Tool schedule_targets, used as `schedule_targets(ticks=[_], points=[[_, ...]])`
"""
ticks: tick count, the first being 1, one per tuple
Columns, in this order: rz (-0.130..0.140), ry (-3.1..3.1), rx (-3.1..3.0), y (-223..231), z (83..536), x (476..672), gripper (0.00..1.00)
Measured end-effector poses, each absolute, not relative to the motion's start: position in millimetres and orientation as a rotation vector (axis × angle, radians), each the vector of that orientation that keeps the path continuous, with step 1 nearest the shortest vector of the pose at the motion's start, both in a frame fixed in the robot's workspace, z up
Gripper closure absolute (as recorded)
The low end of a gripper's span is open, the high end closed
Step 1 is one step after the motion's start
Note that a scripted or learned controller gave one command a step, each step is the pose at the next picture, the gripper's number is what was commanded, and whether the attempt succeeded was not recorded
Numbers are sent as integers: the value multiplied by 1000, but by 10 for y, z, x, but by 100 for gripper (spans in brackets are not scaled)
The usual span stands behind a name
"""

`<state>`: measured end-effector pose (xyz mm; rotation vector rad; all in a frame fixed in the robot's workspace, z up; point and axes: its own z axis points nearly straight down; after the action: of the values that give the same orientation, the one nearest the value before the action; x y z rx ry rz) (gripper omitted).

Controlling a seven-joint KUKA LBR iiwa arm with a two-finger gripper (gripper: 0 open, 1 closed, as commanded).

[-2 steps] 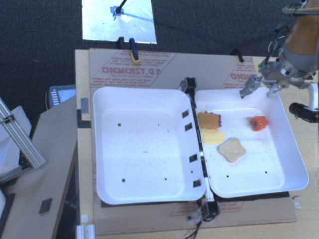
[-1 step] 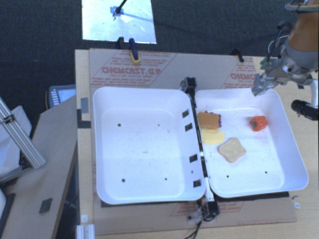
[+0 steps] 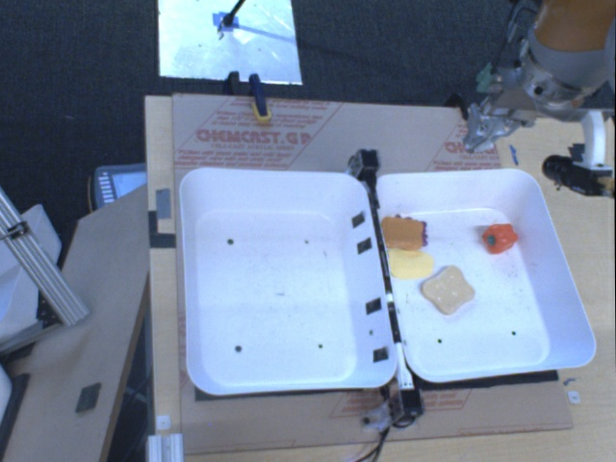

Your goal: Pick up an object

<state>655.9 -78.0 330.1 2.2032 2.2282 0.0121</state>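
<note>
The right bin holds several small objects. An orange-brown block with a purple edge lies by the divider, a flat yellow piece sits just below it, and a tan toast-shaped piece lies in front of that. A red-orange pepper-like toy rests toward the right wall. My gripper hangs above the bench just behind the right bin's far rim, well apart from all the objects. Nothing shows between its fingers.
The left bin stands beside the right one, joined by black clips along the divider. A yellow and blue clamp sits at the board's back edge. A shiny metal plate lies behind the bench.
</note>
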Motion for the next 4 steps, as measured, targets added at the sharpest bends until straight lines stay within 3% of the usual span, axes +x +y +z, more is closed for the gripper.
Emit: schedule_targets(ticks=[1,2,4], points=[[20,2216,2202,-867,5153,6547,100],[7,2239,2205,270,4907,6664,100],[8,2233,2209,1940,5359,6676,100]])
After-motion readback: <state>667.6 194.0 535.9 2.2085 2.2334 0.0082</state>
